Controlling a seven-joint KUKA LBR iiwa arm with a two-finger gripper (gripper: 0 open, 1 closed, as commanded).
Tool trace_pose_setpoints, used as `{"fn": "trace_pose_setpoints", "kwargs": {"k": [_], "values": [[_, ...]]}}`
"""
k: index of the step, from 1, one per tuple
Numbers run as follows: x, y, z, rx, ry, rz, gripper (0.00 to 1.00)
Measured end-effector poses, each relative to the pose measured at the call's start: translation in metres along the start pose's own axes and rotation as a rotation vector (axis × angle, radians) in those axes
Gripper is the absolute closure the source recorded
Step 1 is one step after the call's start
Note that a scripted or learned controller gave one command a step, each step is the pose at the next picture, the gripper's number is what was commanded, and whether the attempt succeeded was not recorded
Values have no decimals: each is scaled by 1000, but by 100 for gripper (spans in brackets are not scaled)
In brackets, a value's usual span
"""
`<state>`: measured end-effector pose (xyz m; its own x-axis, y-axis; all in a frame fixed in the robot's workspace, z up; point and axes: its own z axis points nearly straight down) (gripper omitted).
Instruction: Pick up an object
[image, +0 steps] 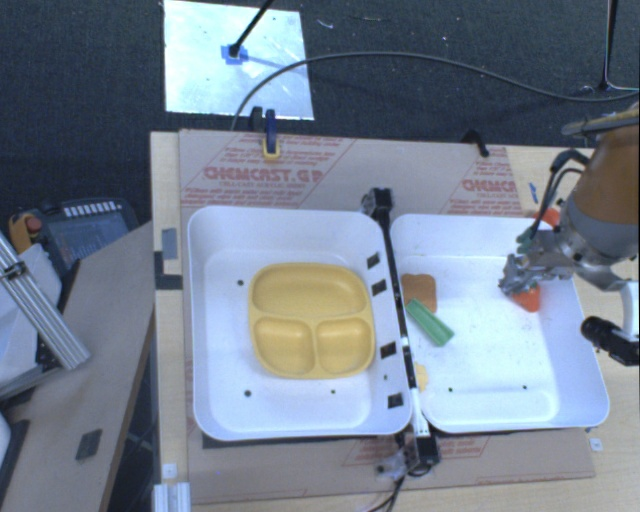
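Hovering over orange piece (529, 298) at right bin (480, 400) edge; gripper (518, 276) finger state impossible to tell. Better centring on piece, descending straight, clearing bin wall before closing.

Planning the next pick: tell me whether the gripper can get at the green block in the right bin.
Probably yes. The green block lies bare on the right bin floor beside the orange piece; the gripper sits across the same bin.

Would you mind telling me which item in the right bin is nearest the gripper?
The orange piece, right under the gripper; the green block lies across the bin.
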<state>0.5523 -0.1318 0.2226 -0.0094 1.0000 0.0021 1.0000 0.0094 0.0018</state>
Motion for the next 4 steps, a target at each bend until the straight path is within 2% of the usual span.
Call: {"fn": "trace_pose_setpoints", "kwargs": {"k": [2, 3, 4], "values": [[116, -27, 2, 2, 1, -1, 100], [175, -26, -6, 0, 1, -1, 100], [219, -27, -7, 0, 0, 0, 100]]}}
